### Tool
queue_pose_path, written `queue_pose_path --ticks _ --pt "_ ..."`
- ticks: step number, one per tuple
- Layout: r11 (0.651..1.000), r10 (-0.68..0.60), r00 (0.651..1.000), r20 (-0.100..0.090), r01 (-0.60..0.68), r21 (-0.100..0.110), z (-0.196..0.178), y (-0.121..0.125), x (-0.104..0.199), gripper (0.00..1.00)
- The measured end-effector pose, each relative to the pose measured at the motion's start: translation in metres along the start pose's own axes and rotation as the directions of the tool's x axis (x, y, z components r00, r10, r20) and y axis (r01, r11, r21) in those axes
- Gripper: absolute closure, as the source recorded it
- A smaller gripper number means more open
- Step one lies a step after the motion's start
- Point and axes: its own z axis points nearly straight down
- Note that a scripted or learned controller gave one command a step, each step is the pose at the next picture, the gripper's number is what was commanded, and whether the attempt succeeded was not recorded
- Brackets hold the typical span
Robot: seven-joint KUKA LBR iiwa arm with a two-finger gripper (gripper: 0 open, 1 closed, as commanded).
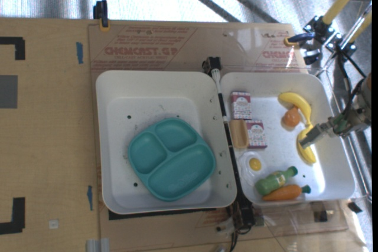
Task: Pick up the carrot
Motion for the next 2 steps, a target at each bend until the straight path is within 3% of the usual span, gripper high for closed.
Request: queue_pose_path --ticks 1,2 --pt "0.991 0.135 0.991 -0.003 -0.134 0.004 0.066 0.033 0.073 0.00" --pt "0.999 0.050 0.999 0.007 -0.050 -0.004 0.078 0.050 0.016 0.00"
